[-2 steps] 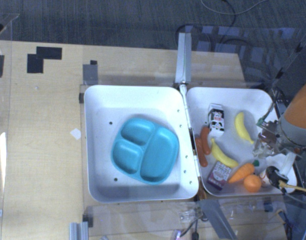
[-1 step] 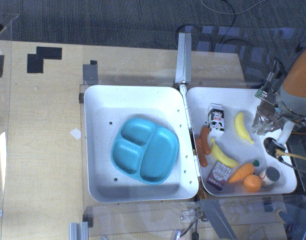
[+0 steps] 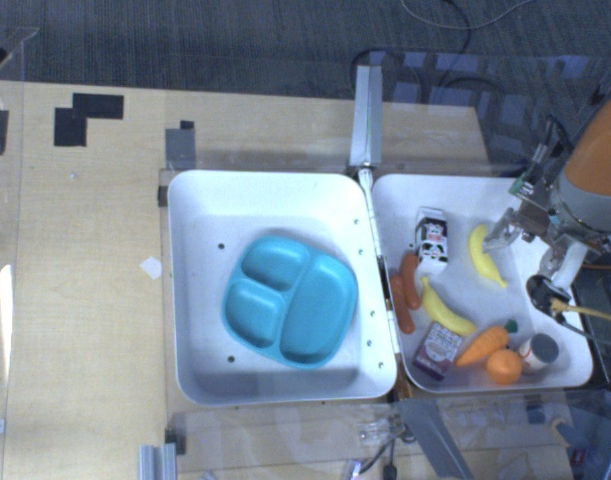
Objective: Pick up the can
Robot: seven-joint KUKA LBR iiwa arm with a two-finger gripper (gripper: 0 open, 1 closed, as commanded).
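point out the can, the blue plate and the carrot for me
can [image 3: 541, 349]: camera view, on its round top, at the right bin's near right corner.
blue plate [image 3: 290, 299]: camera view, on the ridge between its compartments, in the left bin.
carrot [image 3: 483, 346]: camera view, mid-body, beside the can.

A pale wooden desk [image 3: 75, 298] lies under even light, black tape patches [image 3: 85, 116] near its far-left corner. Beyond it runs dark blue-grey floor [image 3: 205, 18], possibly carpet, crossed by a thin cable [image 3: 485, 13].
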